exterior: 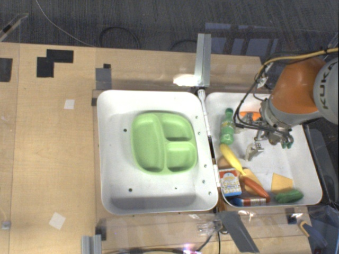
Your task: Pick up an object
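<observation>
Hand (254, 151) low over bare floor of right bin (307, 157), fingers apart and clamped on nothing, near banana (231, 159) and green bottle (227, 127) crowded along left wall, presumably lining up a grasp.

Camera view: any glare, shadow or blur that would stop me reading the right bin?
Camera view: a bright glare patch sits on the bench just behind the bins, not over the toys; the green tray casts a soft shadow in the left bin; the gripper looks small and slightly soft against the right bin, while the banana reads clearly.
</observation>
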